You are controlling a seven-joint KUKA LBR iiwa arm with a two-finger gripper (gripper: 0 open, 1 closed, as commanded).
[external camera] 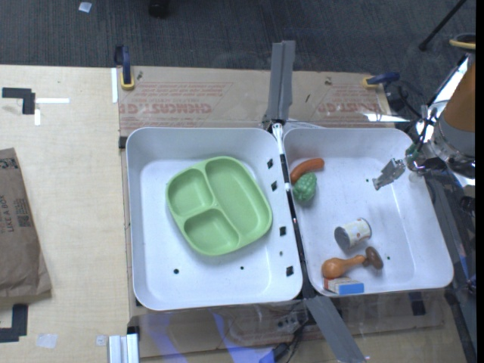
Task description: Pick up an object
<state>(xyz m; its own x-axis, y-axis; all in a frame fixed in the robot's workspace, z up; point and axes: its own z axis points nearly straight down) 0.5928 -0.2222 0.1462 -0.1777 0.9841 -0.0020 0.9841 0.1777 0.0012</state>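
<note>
Gripper [388,174] hovering over the right bin [423,271] near its far right corner, its grip too small to make out, perhaps holding nothing, grey can [353,233] nearer the bin's front, carrot [307,167] and green vegetable [305,188] along its left wall, green divided plate [219,205] in the left bin [151,278]

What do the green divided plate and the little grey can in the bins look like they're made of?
Green divided plate: probably moulded plastic, matte, given its uniform pastel colour and soft rounded compartment ridges. Grey can: possibly metal or metal-look plastic; its dull grey side and pale end leave it open.
</note>
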